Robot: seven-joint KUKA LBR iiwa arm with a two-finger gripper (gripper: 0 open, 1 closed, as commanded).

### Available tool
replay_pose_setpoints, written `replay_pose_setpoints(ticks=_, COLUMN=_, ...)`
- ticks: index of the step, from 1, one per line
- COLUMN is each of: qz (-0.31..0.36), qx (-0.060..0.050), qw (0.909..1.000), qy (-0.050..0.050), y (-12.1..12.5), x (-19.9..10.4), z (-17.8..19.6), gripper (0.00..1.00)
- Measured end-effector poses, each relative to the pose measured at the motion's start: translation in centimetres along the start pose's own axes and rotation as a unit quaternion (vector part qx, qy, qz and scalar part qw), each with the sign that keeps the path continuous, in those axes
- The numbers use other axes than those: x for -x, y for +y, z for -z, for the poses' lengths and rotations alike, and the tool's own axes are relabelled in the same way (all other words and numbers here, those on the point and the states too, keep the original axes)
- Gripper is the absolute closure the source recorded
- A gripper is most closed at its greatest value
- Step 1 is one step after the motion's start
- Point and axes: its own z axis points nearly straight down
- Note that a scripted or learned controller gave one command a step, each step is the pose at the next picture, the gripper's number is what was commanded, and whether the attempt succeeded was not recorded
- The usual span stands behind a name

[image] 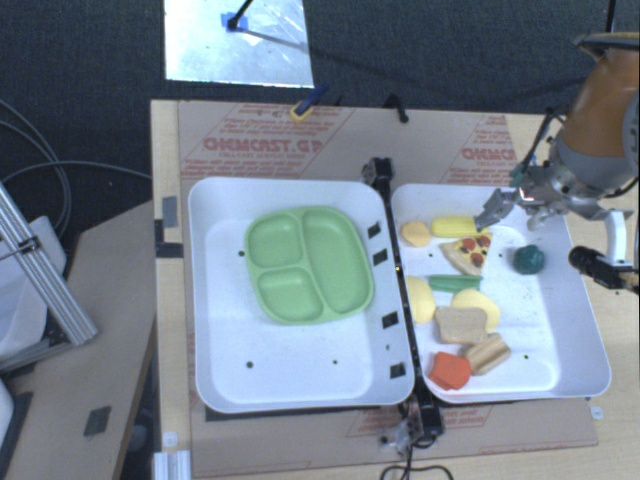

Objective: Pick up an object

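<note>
While the gripper [515, 208] hovers open and empty above the pizza slice [468, 253], approach step; next: descend, close.

One fixed camera above the bench [250, 133] looks down aslant; both bins [215, 368] visible.

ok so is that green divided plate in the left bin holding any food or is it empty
Empty. The green divided plate lies flat in the left bin with all three compartments bare; the toy food sits in the right bin.
</note>
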Motion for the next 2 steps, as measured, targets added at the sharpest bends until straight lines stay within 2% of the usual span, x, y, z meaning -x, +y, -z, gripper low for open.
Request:
replay_pose_setpoints(ticks=1, qz=0.002, qx=-0.003, qw=1.0000, qy=0.002, y=-3.9, x=-5.1, z=-5.9, gripper=0.00)
replay_pose_setpoints(ticks=2, qz=-0.002, qx=0.007, qw=1.0000, qy=-0.003, y=-8.7, x=-7.3, z=-9.9, gripper=0.00)
